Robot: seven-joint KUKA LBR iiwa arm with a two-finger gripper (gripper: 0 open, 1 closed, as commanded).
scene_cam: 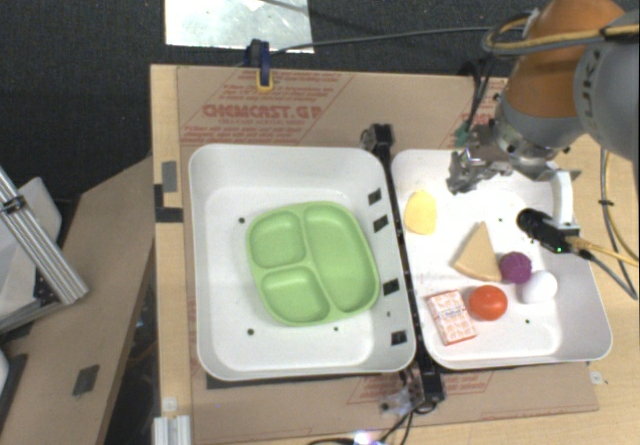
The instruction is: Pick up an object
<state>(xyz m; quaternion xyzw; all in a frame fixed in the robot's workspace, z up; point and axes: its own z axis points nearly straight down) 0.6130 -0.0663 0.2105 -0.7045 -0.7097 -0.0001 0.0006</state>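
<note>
White plastic bins sit side by side on the tabletop (170, 133): the left bin (215, 183) carries a green divided tray (312, 262), and the right bin (580, 323) carries the loose things the task draws from. The jaws (466, 176) hang over the far part of the right bin, under the grey wrist with its orange band, and nothing shows between them; whether they stand wide or narrow I cannot tell, since the metal there is small, dark and seen from above at a slant. The nearest candidate is a yellow lemon-like piece (421, 212), lying just toward the camera and a little toward the left bin from the jaws, its long axis running roughly away from the camera. Further toward the camera lie a tan wedge (478, 253), a purple ball (516, 266), a white egg shape (540, 286), a red tomato-like ball (487, 302) and a small red-and-white box (451, 316), the last four crowded close together, some touching. My judgement is that the yellow piece, standing apart from the rest, is the easiest pick and calls for a short move toward the camera and down. A black fitting (540, 228) with a cable sits over the bin's right side, and the arm's body hides the bin's far right corner.
</note>
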